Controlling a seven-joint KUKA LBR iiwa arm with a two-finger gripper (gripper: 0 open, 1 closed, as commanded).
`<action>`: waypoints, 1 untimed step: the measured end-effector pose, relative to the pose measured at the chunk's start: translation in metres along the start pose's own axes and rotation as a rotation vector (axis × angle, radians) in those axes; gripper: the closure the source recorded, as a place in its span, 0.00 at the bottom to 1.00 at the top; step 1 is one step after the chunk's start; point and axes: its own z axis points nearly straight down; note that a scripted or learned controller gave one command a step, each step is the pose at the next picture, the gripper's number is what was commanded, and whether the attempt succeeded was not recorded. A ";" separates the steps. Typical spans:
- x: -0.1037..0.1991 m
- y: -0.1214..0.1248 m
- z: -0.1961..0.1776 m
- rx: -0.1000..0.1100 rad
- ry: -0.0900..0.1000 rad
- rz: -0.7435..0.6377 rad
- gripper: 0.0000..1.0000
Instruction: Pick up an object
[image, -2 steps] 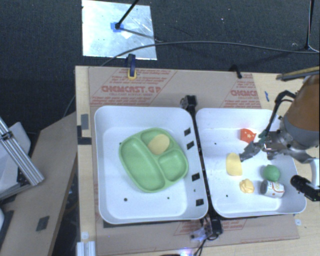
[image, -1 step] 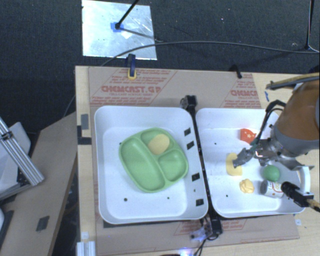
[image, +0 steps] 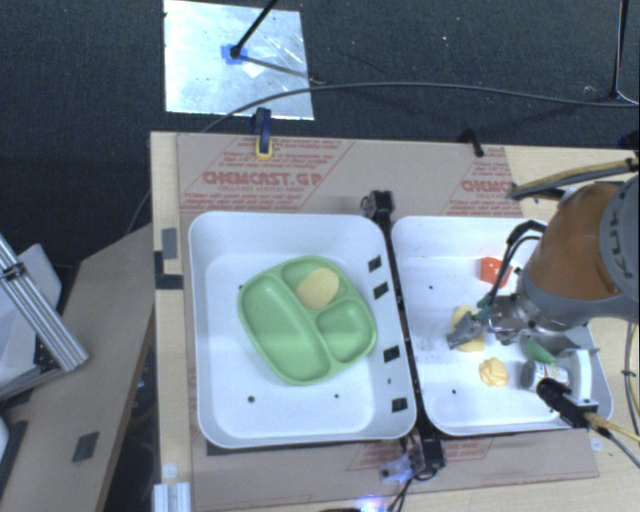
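Claw (image: 470, 333) low in right bin (image: 440, 405) at a pale yellow piece (image: 462, 320), finger state can't tell; nothing visibly lifted, pick not done.

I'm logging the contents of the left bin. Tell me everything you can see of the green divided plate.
The green divided plate is pale green, smooth, plastic-looking, with rounded corners and raised ridges splitting it into three compartments: one long, two smaller. It lies flat, turned at a slant, near the middle of the left bin, resting on its floor. A pale yellow rounded object sits in its upper small compartment. The other two compartments hold nothing.
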 end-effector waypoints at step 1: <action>0.000 0.000 0.031 -0.002 -0.001 0.000 0.00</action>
